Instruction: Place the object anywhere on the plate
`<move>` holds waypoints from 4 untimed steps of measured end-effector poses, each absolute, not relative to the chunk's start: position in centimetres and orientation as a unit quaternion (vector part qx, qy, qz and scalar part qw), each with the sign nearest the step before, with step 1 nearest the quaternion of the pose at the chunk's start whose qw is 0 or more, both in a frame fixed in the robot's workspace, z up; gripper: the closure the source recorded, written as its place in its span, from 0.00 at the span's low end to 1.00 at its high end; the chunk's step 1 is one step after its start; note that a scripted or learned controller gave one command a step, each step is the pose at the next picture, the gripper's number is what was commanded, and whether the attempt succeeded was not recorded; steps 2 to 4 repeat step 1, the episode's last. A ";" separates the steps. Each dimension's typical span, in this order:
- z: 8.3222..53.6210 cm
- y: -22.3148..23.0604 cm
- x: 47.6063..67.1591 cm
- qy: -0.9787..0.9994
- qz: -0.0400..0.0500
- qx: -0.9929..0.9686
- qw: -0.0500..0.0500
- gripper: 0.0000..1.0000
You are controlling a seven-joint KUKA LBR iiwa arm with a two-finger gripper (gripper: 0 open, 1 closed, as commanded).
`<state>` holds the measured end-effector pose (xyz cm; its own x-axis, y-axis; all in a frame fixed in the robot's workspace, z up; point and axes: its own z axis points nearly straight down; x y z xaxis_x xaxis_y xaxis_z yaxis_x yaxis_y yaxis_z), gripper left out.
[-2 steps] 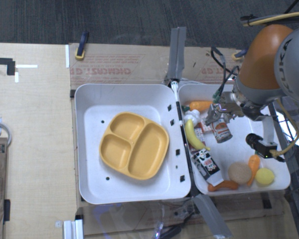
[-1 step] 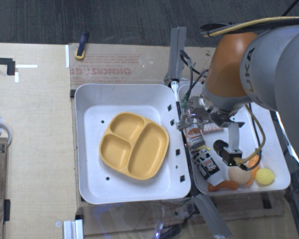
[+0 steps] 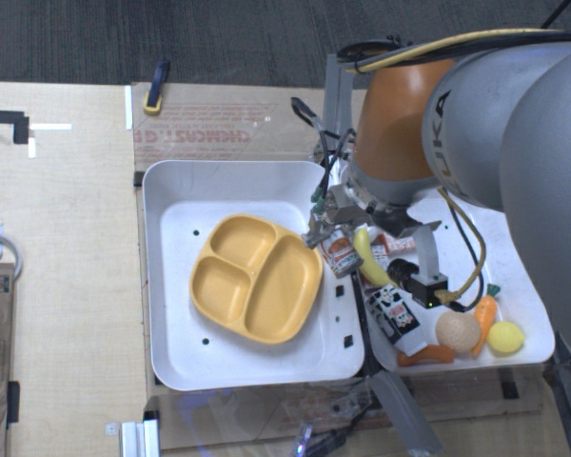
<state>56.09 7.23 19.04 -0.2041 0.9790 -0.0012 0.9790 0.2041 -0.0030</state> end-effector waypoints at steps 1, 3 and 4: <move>19.0 7.2 56.1 -0.776 0.002 -0.631 0.000 0.00; 19.0 7.2 56.1 -0.776 0.002 -0.631 0.000 0.00; 19.0 7.2 56.1 -0.776 0.002 -0.631 0.000 0.00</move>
